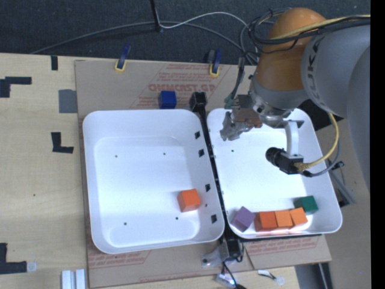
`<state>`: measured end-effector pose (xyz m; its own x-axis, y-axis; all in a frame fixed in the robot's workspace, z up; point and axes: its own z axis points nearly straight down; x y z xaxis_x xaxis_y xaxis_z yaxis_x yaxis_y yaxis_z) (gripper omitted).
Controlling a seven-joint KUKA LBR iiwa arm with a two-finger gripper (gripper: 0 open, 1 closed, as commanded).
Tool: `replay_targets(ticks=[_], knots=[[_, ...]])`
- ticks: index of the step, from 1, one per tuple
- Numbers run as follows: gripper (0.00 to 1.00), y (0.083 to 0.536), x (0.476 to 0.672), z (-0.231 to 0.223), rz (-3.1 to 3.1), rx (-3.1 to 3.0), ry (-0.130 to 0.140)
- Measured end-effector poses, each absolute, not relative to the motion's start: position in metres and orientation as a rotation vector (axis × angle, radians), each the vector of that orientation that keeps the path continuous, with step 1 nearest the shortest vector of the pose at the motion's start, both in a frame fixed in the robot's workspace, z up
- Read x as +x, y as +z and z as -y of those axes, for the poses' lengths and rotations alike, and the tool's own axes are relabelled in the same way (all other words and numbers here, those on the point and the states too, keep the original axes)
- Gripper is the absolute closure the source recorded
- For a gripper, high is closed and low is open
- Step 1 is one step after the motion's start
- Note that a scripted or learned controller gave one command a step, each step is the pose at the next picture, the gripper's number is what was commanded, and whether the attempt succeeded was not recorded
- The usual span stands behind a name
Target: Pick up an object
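Observation:
An orange cube lies in the left bin, near its front right corner. In the right bin a purple block, two orange blocks, a lighter orange block and a green block sit in a row along the front edge. My gripper hangs over the back left part of the right bin, far from the blocks. Nothing shows between its fingers.
A blue cube rests on the cardboard behind the left bin. Black clips run along the divider between the bins. Blue and yellow clamps hold the cardboard's back edge. A black cable fitting hangs over the right bin.

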<state>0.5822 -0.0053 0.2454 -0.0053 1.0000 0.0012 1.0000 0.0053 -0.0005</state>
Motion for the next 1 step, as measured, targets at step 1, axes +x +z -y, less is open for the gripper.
replay_targets(ticks=[1], knots=[[1.0,0.247,0.5618,-0.0471,2.226,-2.215,-0.001]])
